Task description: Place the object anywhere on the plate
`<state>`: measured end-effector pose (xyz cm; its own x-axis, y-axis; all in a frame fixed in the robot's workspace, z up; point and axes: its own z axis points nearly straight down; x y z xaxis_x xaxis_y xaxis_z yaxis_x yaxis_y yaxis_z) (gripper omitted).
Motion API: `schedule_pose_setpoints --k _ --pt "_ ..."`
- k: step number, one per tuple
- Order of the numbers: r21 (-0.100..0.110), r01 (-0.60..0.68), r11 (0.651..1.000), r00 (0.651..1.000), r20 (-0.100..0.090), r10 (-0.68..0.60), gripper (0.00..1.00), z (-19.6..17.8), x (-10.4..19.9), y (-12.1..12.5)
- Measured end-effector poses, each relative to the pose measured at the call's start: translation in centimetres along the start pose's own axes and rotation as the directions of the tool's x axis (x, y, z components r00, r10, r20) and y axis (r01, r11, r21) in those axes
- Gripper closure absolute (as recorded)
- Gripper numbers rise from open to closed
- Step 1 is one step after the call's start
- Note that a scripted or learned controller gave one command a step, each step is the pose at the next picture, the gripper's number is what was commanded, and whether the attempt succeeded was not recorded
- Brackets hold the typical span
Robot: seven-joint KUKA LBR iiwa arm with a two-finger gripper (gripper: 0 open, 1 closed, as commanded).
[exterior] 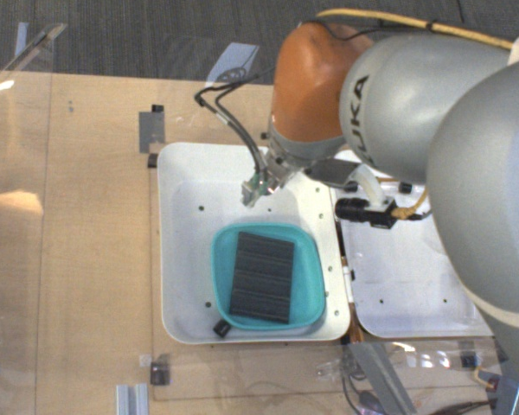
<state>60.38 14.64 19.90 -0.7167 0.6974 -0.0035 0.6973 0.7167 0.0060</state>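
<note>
- The teal plate (310, 262), square with rounded corners, lies in the lower middle of the frame, inside the left white bin (183, 232)
- A dark grey ribbed block (262, 277), rectangular and slightly tilted, rests flat on the plate, covering most of its centre and well within its rim
- A small black piece (221, 327) sits on the bin floor just off the plate's lower left corner; what it is cannot be told
- The grey KUKA arm (432, 128) fills the upper right of the frame, its orange band (307, 80) near top centre
- The gripper (258, 185) shows at the end of the wrist, above the upper edge of the plate and over the bin's upper part; it is small and partly hidden, so I cannot tell how it stands, and nothing is seen in it
- A black cable (229, 119) loops from the wrist toward the upper left
- The right white bin (406, 292) lies in the lower right, partly under the arm
- Both bins stand on a light wooden bench (69, 232)
</note>
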Motion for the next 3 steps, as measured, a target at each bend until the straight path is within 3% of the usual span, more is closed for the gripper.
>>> schedule_pose_setpoints --k 1,2,3 --pt "-0.006 -0.046 0.999 0.999 0.002 0.046 1.0 -12.5 4.6 5.0" --pt "0.001 0.05 0.999 0.999 -0.003 -0.05 1.0 5.5 6.9 3.9" --pt "-0.003 0.13 0.992 0.992 0.003 -0.13 1.0 -3.8 1.6 -1.1"
